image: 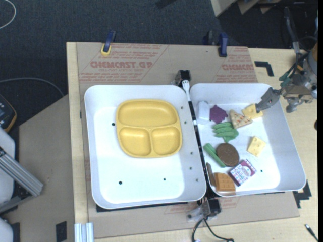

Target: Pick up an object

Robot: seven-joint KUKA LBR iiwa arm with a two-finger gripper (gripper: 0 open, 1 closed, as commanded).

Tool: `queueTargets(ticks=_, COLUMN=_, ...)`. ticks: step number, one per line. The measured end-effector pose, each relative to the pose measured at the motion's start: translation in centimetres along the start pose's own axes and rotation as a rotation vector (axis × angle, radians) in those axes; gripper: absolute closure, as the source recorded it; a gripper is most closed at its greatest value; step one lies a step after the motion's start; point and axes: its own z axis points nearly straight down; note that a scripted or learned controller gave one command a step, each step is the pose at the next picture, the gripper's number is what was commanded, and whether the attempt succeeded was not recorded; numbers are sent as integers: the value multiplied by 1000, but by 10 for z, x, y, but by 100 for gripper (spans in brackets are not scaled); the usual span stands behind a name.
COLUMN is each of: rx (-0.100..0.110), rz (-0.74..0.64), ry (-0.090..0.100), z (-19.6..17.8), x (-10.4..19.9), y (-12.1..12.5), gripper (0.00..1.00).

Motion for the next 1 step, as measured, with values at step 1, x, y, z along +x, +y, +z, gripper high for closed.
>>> queueTargets(ticks=1, rx=-12, rz=-2, ry=-3, z=-6, x=0, y=2, gripper=0)
